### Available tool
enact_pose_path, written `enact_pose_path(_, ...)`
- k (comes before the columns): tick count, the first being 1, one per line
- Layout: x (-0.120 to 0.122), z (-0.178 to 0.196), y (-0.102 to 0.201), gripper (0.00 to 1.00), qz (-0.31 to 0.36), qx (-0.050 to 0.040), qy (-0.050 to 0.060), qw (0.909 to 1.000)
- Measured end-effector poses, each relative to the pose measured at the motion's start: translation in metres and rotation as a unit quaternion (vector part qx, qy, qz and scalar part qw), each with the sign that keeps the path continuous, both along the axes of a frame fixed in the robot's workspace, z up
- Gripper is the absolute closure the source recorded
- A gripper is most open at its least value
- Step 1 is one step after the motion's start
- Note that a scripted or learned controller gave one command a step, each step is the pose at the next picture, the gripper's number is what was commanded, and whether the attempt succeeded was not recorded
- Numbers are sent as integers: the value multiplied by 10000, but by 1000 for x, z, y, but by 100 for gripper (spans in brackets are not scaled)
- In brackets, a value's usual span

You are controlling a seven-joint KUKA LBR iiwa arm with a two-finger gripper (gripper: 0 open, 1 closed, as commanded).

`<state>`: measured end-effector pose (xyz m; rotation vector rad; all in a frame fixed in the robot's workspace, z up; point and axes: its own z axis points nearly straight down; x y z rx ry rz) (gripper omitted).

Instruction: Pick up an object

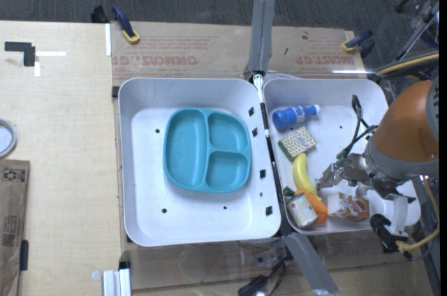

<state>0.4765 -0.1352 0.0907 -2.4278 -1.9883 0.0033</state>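
The right bin (328, 89) holds a blue bottle (292, 116) lying on its side at the back. In front of it lies a green-and-white checkered packet (298, 142). A yellow banana (302, 174) sits below that, with an orange carrot (316, 204) and a small white-and-orange box (302, 211) by the front wall. A clear wrapper with red print (347, 206) lies to their right. My gripper (336, 174) is low in this bin, just right of the banana and above the wrapper. Nothing shows in its grasp.
The left bin (140, 169) bears a teal divided plate (207, 149) in its middle. A grey bar (262, 36) runs back from the seam between the bins. Clamps (126, 26) hold the cardboard behind. A tape roll (5, 139) lies on the bench at far left.
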Motion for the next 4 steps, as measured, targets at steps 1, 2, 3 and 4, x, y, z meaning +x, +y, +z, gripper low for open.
enact_pose_path(1,17,1,41,0,-664,-7,-9,9978)
enact_pose_path(2,16,9,39,100,-690,-6,3,9976)
enact_pose_path(3,16,17,39,100,-706,-8,14,9975)
enact_pose_path(4,36,0,-30,100,-345,-13,-6,9994)
